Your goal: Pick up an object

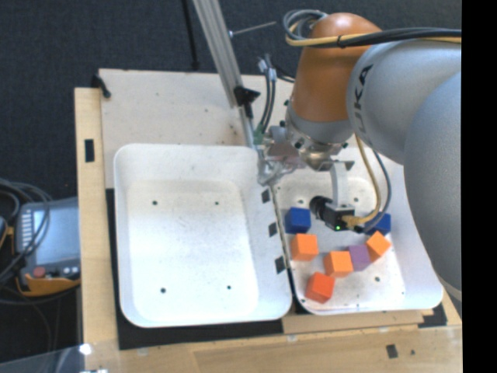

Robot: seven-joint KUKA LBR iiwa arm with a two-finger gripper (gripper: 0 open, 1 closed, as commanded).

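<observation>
Carpet [93, 22], dark and speckled, surrounds a pale wooden bench [89, 208] that carries two shallow white bins. The left bin [124, 162] is dusted with fine specks. The right bin [419, 286] holds the cubes: a blue cube [297, 221] nearest the divider, an orange cube [305, 245] just below it, a red-orange cube [320, 287] at the near edge, and a purple cube [359, 256] among more orange ones. The gripper [273, 165] hangs over the far end of the divider, above the blue cube; I cannot tell whether it is open or closed. An aluminium post [213, 29] slants up behind, and a handheld screen unit [39, 235] lies left of the bench.
</observation>
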